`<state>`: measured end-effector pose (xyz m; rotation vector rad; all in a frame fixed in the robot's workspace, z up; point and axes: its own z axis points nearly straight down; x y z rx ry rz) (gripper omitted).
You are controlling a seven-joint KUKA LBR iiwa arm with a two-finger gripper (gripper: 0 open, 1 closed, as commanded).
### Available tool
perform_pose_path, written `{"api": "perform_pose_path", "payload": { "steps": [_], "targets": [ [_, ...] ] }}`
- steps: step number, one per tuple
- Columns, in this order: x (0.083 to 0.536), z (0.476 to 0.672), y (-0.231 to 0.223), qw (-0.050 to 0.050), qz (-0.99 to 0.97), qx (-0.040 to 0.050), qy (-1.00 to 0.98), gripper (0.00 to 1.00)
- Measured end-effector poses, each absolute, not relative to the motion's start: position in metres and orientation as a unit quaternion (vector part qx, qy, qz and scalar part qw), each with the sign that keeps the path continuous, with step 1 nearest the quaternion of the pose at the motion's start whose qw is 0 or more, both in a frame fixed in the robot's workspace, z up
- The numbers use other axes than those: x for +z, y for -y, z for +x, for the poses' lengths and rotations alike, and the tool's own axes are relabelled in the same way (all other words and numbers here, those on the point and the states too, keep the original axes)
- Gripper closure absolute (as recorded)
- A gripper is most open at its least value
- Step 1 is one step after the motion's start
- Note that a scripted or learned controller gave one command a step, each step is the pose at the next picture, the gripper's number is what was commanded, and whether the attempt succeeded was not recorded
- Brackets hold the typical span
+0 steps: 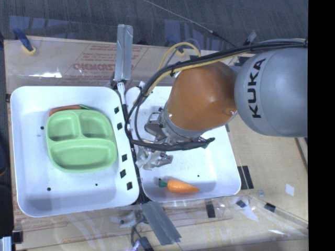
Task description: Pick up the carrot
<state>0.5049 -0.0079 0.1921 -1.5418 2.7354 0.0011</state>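
fingers (153, 160) low in right bin (226, 156), grip state unclear; carrot (179, 186) just beside, apart.

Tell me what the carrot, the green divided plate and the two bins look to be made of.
Carrot: probably a plastic toy, with an even orange, smooth skin and a small moulded green tip.
Green divided plate: likely plastic, one flat pale green, rounded moulded compartments, soft sheen.
Left bin and right bin: apparently thin moulded white plastic, with rounded corners and glossy rims; the look alone leaves it open.
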Motion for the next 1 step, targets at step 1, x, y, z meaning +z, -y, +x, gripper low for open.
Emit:
{"api": "perform_pose_path", "payload": {
  "steps": [1],
  "targets": [
    [0.1918, 0.5584, -0.0444, 0.002, -0.594, 0.0003, -0.804, 1.0]
  ]
}}
